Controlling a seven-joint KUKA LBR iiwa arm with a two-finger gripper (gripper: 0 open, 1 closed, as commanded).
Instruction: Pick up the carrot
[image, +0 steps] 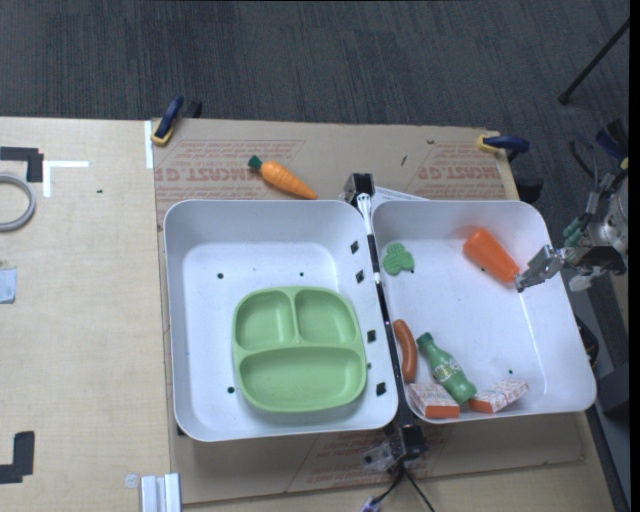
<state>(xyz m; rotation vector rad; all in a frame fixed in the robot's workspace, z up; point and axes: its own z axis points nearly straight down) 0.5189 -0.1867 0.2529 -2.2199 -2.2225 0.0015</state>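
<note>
Carrot (283, 178) lies on the surface (80, 330) at upper centre, outside both bins, just above the left bin (190, 400).

It looks a light, stiff, smooth toy, likely slippery; best gripped across its thick orange middle. The tool (540, 266), at far right over the right bin (560, 390), is well apart from it; how wide it stands I cannot tell.

Single fixed camera above bench, looking down at slant, both bins (178, 330) in frame
</note>
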